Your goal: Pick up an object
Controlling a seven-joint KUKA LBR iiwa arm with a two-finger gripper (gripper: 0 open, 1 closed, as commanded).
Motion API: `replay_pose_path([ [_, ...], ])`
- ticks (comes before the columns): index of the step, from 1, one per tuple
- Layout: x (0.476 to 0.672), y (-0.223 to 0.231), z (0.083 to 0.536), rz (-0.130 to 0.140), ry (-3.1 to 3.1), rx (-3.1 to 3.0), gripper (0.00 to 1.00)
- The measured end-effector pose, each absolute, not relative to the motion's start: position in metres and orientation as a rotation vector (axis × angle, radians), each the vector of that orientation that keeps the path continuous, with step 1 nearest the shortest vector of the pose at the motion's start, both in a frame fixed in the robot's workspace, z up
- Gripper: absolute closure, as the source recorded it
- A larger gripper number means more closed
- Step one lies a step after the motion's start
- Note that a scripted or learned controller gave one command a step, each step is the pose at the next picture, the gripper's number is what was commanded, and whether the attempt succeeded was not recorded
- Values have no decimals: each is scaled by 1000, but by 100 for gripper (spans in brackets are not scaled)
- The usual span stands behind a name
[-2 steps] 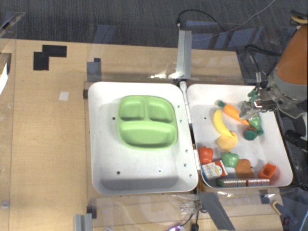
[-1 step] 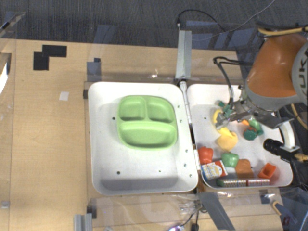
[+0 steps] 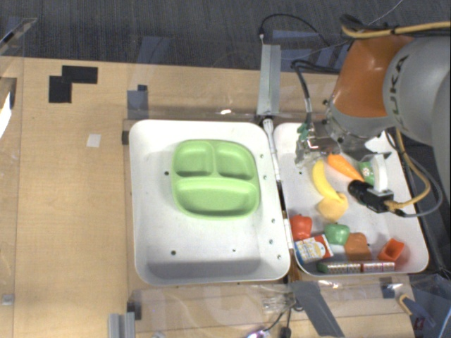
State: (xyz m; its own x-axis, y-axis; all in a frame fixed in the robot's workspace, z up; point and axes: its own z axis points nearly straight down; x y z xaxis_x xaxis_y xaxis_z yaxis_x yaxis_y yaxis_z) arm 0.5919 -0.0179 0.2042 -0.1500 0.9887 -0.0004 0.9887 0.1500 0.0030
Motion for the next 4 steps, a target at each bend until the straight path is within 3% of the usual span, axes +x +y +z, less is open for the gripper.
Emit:
replay_pose_path([
  [1,598,-97,241,6,2378,2045,100],
  [2,625,-75,204,4,2396,2027,100],
  [3,626,-75,205,4,2395,2026,0],
  [4,604,-116,89,10,2433,1970,0],
])
